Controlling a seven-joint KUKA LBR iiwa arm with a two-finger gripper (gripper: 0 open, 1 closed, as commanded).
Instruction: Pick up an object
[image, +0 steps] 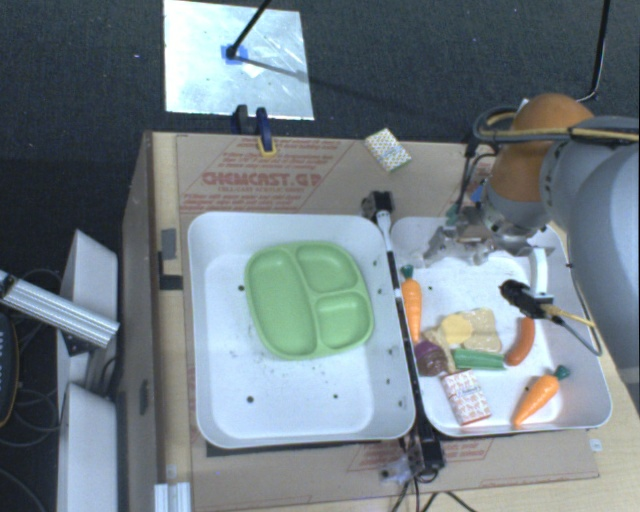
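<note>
Hand (468, 243) low (over right bin (590, 395))

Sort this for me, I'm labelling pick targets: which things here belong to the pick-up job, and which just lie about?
Job:
gripper
long orange toy carrot
short orange toy carrot
red toy sausage
green toy bean
red patterned box

Lying about:
green divided plastic plate
small patterned block
blue clamp

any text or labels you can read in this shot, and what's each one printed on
"CHEMCAST" in red, followed by letters like "GP" that are hard to make out: on the brown board behind the left bin.
Smaller red lines above and below it: too blurred to read.
Print on the small red and white packet: too small to read.
</note>
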